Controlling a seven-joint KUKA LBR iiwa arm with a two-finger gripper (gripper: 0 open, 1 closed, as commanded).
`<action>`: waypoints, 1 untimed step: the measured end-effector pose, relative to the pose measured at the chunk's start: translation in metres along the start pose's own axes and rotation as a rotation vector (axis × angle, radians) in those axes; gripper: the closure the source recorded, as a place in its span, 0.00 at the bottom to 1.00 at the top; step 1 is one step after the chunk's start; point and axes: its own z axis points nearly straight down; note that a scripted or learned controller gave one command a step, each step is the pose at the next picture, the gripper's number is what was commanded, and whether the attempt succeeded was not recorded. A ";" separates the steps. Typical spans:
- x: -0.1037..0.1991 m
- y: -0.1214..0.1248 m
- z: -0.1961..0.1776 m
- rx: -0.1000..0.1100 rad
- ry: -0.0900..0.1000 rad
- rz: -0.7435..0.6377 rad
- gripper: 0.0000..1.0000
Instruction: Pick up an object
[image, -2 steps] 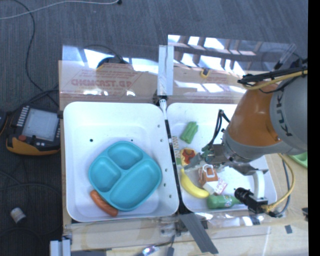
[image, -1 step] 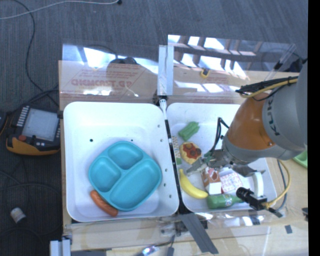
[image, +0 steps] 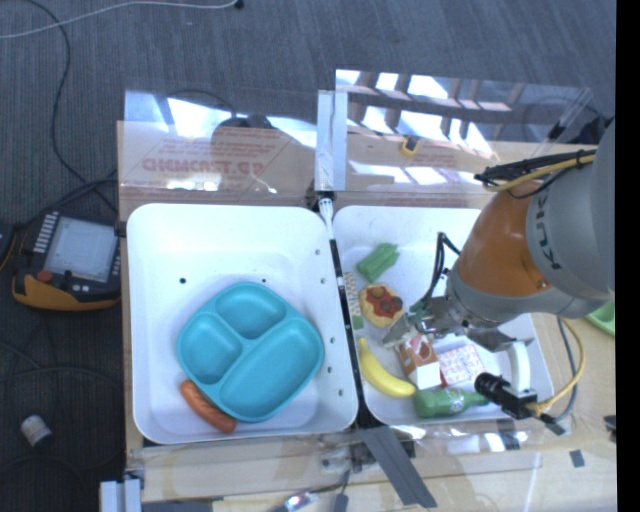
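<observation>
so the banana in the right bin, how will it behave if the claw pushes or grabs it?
The banana looks like a smooth, glossy toy, so it's probably stiff, light, and a bit slippery between fingers. Its curved shape suggests it would pivot or spin rather than slide straight when pushed. It lies close to the green bottle and the red-and-white box, so a push would likely nudge those too.
</observation>
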 end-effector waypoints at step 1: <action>0.006 0.049 -0.080 -0.002 -0.005 0.337 1.00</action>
